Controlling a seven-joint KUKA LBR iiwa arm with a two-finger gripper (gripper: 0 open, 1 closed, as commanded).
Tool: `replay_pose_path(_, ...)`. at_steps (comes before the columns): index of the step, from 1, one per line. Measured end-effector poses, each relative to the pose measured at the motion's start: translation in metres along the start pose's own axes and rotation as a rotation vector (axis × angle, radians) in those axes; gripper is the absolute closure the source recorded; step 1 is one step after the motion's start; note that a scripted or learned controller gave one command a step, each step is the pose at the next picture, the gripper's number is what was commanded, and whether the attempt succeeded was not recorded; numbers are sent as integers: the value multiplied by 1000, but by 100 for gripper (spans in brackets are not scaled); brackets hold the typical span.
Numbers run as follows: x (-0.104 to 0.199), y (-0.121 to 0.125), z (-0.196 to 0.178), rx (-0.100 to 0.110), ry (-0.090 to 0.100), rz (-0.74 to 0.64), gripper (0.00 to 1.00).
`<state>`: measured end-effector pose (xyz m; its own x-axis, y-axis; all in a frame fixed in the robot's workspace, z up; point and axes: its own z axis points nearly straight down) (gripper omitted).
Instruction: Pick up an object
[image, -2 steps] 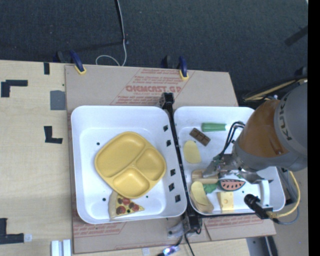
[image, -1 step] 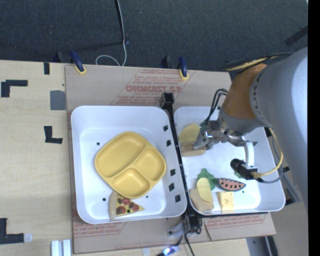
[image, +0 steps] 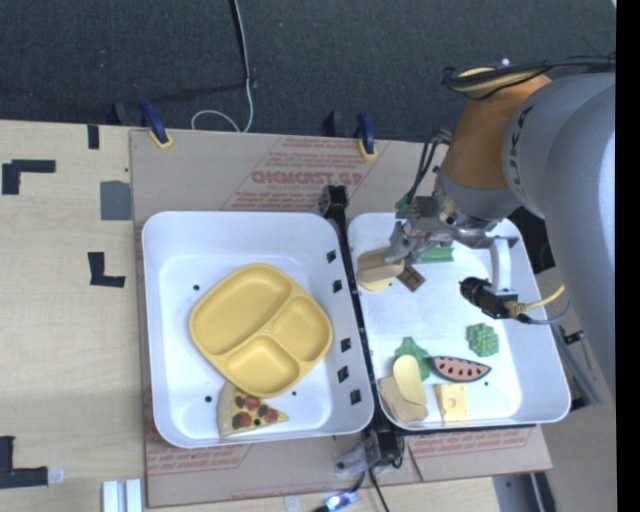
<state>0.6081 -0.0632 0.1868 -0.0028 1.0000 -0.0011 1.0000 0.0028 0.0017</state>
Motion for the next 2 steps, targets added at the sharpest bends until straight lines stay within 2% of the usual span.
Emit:
replay_pose_path(1,-34,-15,-23,3,1,2,100)
replay_pose_path(2,12,28,-24,2,1,2,100)
